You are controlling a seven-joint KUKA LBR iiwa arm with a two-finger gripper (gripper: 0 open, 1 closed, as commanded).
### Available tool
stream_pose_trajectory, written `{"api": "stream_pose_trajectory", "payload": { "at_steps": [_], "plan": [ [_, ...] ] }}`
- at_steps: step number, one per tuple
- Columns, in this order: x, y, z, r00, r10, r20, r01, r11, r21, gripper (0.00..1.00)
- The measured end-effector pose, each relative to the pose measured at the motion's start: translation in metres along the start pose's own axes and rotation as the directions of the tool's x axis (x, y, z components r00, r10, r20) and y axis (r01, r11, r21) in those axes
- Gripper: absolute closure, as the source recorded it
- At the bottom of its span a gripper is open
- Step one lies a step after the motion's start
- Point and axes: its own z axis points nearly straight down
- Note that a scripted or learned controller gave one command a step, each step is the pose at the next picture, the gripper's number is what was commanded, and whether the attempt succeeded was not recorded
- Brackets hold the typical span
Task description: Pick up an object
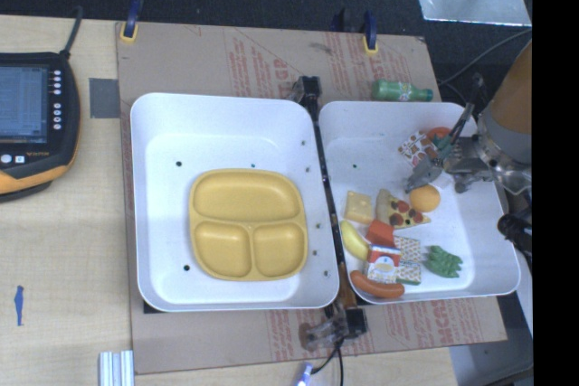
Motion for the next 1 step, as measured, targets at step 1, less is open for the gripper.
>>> {"api": "stream_pose_trajectory", "payload": {
  "at_steps": [1],
  "plan": [
    [-0.04,0.0242,0.0707,1.0,0.0,0.001,0.0,1.0,0.002,0.0]
  ]
}}
